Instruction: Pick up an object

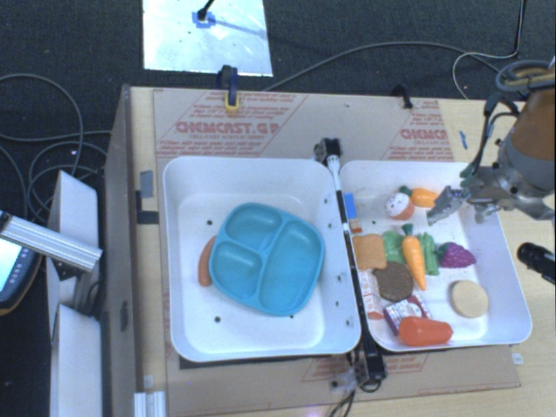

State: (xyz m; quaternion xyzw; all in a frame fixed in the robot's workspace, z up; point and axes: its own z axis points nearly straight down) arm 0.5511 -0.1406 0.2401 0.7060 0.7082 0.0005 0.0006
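Orange plastic toy carrot (414,260) w/ green top lies mid right white bin (508,259), between green veg and purple grapes (456,254); prob light, stiff, slick, so pinch across its middle; gripper (452,200) hovers nearby, fingers apart, holding nothing.

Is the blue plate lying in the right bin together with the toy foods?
No, the blue plate lies in the left bin, beside a hot dog.
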